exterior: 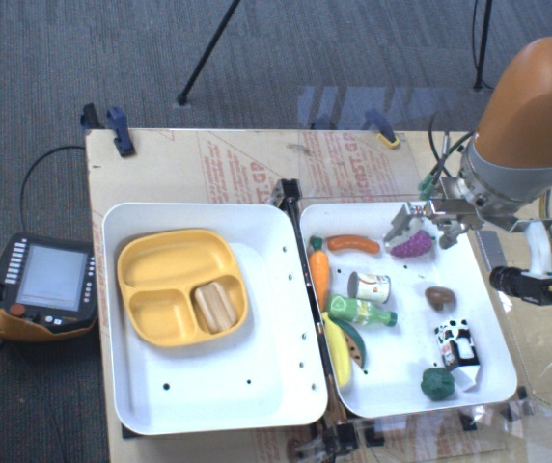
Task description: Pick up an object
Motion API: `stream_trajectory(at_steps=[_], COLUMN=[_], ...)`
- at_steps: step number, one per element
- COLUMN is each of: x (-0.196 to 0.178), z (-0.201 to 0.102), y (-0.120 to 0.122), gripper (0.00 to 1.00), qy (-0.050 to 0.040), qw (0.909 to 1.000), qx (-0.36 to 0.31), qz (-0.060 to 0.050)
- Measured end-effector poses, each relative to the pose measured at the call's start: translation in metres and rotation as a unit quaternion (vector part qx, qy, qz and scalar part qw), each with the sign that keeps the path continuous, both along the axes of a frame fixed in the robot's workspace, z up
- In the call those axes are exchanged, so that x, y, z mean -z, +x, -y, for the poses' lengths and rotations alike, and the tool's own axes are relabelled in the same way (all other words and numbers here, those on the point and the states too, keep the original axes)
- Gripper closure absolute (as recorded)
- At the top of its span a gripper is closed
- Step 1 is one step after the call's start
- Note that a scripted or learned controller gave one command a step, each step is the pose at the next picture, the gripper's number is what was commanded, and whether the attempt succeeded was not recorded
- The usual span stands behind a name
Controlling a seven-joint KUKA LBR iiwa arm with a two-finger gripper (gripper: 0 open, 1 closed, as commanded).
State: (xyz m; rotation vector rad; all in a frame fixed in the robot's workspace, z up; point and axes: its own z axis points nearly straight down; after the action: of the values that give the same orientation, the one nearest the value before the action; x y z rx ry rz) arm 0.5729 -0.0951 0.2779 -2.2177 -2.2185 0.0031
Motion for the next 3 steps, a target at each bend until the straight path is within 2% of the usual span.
stream_trajectory(at_steps=[1,2,3], x=[0.158,0.192,0.181], z=[-0.014,0.008,0.01], y=[0.019,0.001,0.002], gripper=[0.0,0.0,1.0], qy=[0.0016,-0.0005,0.0014], qw=[0.9999,0.9762,0.9754], qx=[0.012,0.217,0.22], qz=[-0.01,-0.003,-0.003])
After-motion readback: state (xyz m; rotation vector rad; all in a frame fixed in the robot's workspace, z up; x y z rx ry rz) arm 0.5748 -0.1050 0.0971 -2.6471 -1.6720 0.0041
